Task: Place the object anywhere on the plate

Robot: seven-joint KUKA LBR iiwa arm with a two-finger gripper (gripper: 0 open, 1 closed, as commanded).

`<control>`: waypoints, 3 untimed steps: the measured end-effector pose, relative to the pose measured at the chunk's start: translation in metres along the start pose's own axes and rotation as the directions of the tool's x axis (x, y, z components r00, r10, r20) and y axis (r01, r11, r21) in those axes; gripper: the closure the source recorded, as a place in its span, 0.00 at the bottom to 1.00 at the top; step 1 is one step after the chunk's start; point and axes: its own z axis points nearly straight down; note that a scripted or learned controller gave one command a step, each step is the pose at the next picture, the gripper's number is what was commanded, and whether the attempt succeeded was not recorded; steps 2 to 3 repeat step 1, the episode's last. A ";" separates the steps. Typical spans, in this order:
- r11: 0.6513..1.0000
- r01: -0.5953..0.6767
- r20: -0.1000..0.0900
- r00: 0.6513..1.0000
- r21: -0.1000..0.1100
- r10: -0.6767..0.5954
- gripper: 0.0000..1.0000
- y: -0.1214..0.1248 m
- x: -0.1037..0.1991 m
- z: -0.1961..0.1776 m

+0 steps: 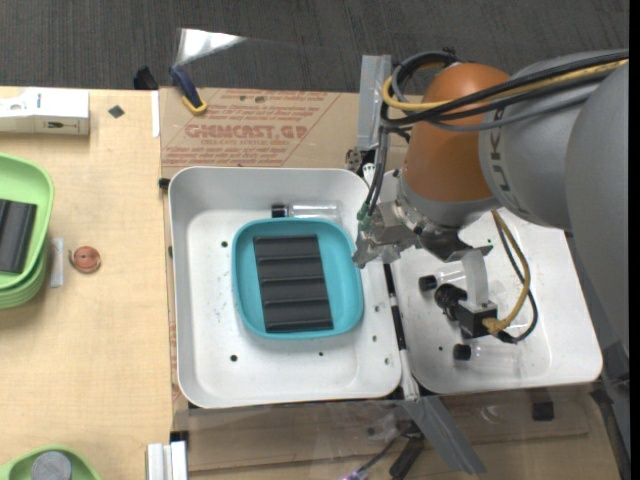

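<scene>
The black ribbed rectangular block (pixel 292 278) lies flat in the middle of the turquoise rectangular plate with rounded corners (pixel 345 293), its long side running away from the camera and its edges inside the plate's raised rim. The plate rests on the floor of the left shallow white bin (pixel 200 353), nearer the bin's far wall than its near one. Just beyond the plate's far edge, a clear pen-like tube with a black cap (pixel 303 210) lies along the bin's floor. The gripper (pixel 368 248) hangs over the seam between the two bins, just beside the plate's right rim and apart from the block; the bulky grey and orange wrist covers it from above, so how far it is open cannot be told, nor whether it has hold of anything. In the right shallow white bin (pixel 560 363) a small black piece (pixel 462 351) sits on the floor. Behind the bins a brown cardboard sheet with red print (pixel 255 123) lies on the pale wooden bench (pixel 100 368), and a light green tray (pixel 30 183) sits at the bench's left edge.
</scene>
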 end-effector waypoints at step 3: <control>1.000 -0.001 0.000 1.000 0.000 0.001 0.00 0.000 0.000 0.000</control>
